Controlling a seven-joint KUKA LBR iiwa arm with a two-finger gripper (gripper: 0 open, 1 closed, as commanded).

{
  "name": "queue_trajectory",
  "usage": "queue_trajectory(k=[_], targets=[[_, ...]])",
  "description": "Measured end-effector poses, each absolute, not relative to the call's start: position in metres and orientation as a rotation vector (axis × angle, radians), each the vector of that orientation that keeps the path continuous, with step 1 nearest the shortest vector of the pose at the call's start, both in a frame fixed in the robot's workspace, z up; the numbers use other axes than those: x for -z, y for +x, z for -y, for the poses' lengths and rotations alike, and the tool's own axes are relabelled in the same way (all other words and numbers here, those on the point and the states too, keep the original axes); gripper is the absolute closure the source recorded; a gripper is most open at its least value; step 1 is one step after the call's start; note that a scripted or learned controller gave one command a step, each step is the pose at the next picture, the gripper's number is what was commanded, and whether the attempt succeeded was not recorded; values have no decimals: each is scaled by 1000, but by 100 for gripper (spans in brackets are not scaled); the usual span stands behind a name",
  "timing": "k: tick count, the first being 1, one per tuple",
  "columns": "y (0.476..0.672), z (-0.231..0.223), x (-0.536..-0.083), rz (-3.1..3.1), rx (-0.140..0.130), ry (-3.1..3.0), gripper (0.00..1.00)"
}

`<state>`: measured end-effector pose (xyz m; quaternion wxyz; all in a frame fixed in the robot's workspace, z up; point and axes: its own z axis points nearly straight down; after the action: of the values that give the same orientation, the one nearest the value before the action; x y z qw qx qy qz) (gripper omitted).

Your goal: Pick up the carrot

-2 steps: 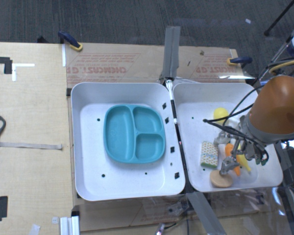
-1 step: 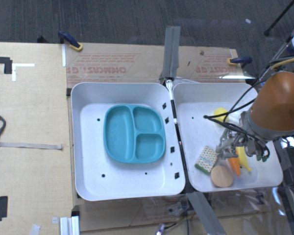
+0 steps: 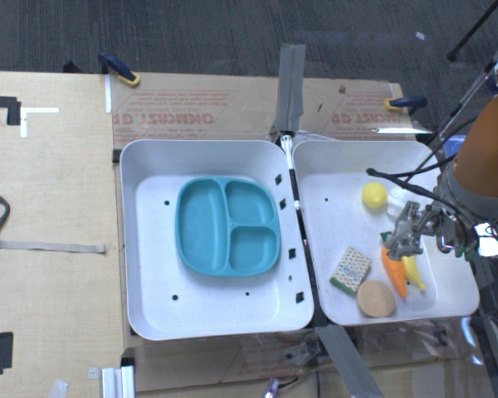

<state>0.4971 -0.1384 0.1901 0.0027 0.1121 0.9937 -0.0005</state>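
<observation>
Left bin (image 3: pixel 141 247): we note a teal divided plate (image 3: pixel 229 225). Right bin (image 3: pixel 332 181): a sponge (image 3: pixel 350 270), round tan piece (image 3: pixel 376 298), lemon (image 3: pixel 374 195). The carrot (image 3: pixel 393 273) lies near the front, a small banana (image 3: pixel 412 274) touching its right side. The gripper (image 3: pixel 401 240) sits just above the carrot's top; whether its claw is apart or together, we cannot tell.

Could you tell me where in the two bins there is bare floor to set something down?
Left bin: a bare strip rings the teal tray. Right bin: bare floor left of the lemon. Crowded near its front right, where the gripper meets carrot, banana, sponge and bun.
</observation>
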Motion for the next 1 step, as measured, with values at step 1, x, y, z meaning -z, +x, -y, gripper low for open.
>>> queue_trajectory(k=[1], targets=[[480,65,-192,-3028,0,826,100]])
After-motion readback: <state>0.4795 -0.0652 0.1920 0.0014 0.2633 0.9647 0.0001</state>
